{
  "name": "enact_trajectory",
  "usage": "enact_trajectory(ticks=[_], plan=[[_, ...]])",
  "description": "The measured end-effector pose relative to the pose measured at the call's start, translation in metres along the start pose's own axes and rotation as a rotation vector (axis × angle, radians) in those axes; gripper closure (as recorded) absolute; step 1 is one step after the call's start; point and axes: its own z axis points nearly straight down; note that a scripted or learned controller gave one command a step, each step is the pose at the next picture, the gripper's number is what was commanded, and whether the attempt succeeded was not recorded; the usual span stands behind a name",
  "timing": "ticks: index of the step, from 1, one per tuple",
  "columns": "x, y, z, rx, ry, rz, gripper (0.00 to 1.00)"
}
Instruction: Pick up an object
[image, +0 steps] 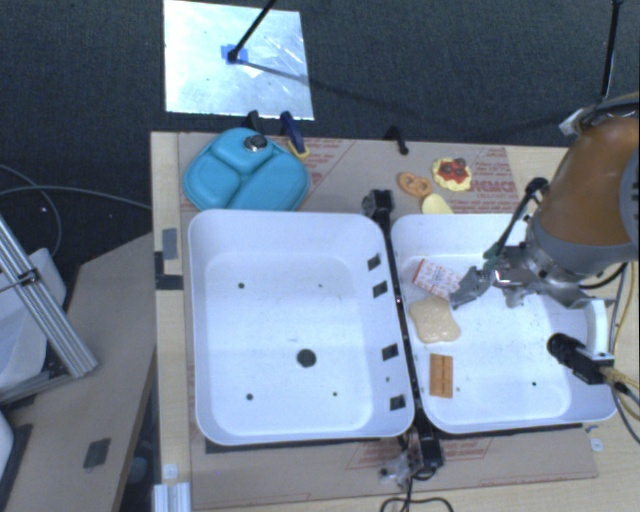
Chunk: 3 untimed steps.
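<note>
Far left: a metal frame (40, 300) slants across the dark floor beside the bench.
Top left: a shiny square sheet (238, 62) lies on the dark carpet beyond the bench.
Back of the bench: a blue divided plate (246, 175) rests on the cardboard just behind the left bin, with a blue-handled tool (293, 133) at its right edge.
Left bin (215, 250): white and shallow, with a small dark round object (307, 358) lying near the middle of its floor.
Divider: a black strip (396, 310) runs between the two bins, from a black clamp at the back to the front edge.
Behind the right bin: a pretzel-shaped toy (413, 184), a round piece with a red top (452, 173) and a pale yellow piece (436, 205) sit on the cardboard, the yellow one touching the bin's rim.
Right bin (560, 405): holds three objects in its left half.
Red-and-white packet (436, 276): lies near the back left of the right bin, just beside the gripper's tip.
Pale cookie-like piece (435, 320): lies just in front of the packet, near the divider.
Orange wafer (441, 375): lies flat further forward, apart from the other two.
Gripper (468, 290): low over the right bin, pointing left toward the packet; whether it is released or clenched cannot be told, and nothing is seen between its tips.
Arm (595, 195): grey with an orange band, reaching in from the right above the right bin.
</note>
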Motion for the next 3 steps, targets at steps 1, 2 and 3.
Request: enact_trajectory(ticks=[1,2,3], plan=[[-0.002,0.031,0.099,-0.006,-0.001,0.001,0.0],[-0.002,0.029,0.09,-0.003,-0.001,0.002,1.0],[0.083,0.005,0.023,0.001,0.0,-0.001,1.0]])
